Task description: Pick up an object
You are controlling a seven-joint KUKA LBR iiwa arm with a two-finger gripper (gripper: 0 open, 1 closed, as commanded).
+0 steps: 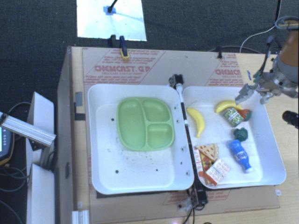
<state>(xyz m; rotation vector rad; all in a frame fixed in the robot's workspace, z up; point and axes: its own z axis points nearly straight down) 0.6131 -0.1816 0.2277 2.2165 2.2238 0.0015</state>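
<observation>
Camera view has the hand (256, 93) hovering at the right bin's (275, 171) upper right, fingers spread and holding nothing, just over the can (235, 116) and small banana (225, 106), so it should drop straight, centred on one item.

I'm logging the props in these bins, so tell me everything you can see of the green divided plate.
The green divided plate is a pale green tray with rounded corners that looks like moulded plastic. It has three compartments: one large section along its left side and two smaller ones stacked on the right. It lies flat and right side up on the floor of the left bin, toward that bin's upper middle, turned slightly. Nothing sits in its compartments and nothing else touches it. Small dark specks dot the bin floor just below it.
</observation>
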